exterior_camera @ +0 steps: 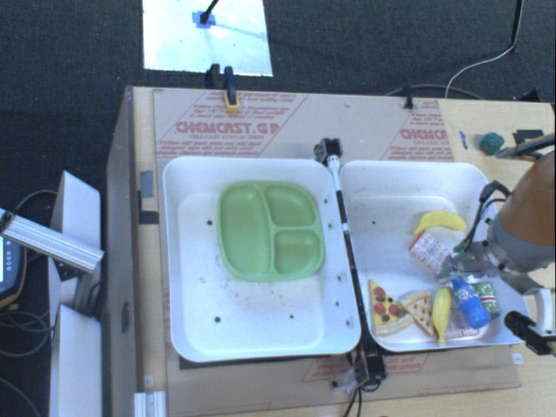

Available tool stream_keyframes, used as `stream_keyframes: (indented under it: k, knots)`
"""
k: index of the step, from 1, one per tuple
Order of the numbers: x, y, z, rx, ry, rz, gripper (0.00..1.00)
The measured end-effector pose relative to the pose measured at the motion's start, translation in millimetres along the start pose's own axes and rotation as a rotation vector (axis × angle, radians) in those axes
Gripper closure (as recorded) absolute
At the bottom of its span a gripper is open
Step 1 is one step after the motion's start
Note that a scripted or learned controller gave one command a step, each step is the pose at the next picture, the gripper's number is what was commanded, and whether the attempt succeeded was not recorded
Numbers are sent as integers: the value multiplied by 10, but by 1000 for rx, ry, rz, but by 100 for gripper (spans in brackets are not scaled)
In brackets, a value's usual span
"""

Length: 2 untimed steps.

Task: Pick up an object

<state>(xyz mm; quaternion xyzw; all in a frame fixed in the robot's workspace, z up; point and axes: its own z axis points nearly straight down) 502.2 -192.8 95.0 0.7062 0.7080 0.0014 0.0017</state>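
Right-hand bin [382,185] is where you're working: the gripper [469,266] sits low over its cluttered right side, arm coming in from the right. You can't tell from this angle whether it's open or shut, or whether it has anything; the wrist blocks the tips.

Nearest candidates, relative to the tips:
- Snack packet [429,252], just left, looks close to touching.
- Yellow banana [440,222], up and left, long axis roughly left-right, curved.
- Blue bottle [470,303], just below, long axis slanting down-right, lying on a flat label pack [486,301].
- Second yellow banana-like piece [442,313], below-left, long axis near vertical in view.
- Two pizza slices [401,307], further down-left, flat against the floor.

Judgement: packet or bottle is the shortest move. The bottle's axis suggests closing across its short side. The pizza slices are likely poor picks, too flat.

Left bin [187,259] holds a green divided plate [269,231], well apart from the tips, nothing in its compartments.
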Motion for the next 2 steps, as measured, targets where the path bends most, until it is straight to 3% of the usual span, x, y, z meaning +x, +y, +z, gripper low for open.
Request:
stream_keyframes:
  k: [1, 2]
  knots:
    - [875, 10, -952, 1, 1, -1, 100]
    - [1453, 473, -1071, 3, 1, -1, 100]
